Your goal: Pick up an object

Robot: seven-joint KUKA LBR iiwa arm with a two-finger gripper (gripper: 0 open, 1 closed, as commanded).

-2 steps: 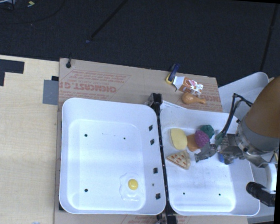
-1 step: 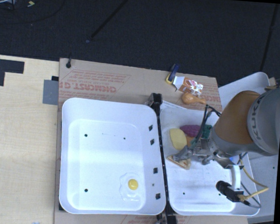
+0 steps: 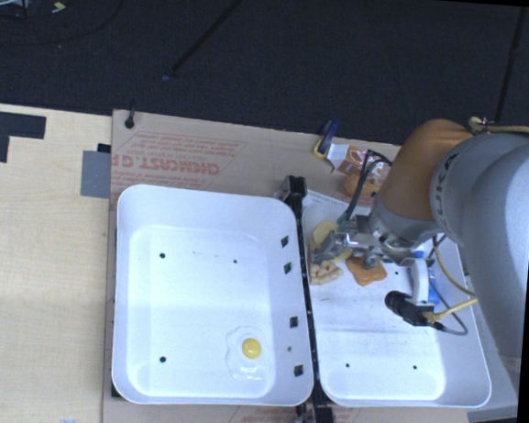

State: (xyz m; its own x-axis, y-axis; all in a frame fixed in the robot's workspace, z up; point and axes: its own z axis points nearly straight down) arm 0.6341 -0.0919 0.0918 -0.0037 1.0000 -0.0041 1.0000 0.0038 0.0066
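From the camera view, the grey arm (image 3: 493,226) comes in from the right, its orange band (image 3: 425,165) above the wrist. It reaches down into the far left corner of the right bin (image 3: 390,360). The tool (image 3: 351,249) hangs low over a small cluster of food-like pieces there. Its metal parts blur into the clutter beneath, so I cannot tell how far it is open, nor whether it has hold of anything.

Three pieces lie close to the tool:
- A pale yellow piece (image 3: 324,231) lies just to its left, near the bin wall.
- A tan piece (image 3: 325,273) lies below that, close to the divide between the bins.
- An orange-brown piece (image 3: 367,273) lies right under the tool. It is so close that I cannot tell whether they touch.

The left bin (image 3: 194,283) holds a fried-egg toy (image 3: 250,350), white with a yellow yolk. It lies flat near the bin's near right corner, well apart from the tool.

Both bins rest on a cardboard sheet (image 3: 205,159) with red print, laid on the pale wooden worktop (image 3: 19,277). Behind the right bin, a brown packet (image 3: 351,170) and a small blue-and-yellow thing (image 3: 326,142) lie on the cardboard.
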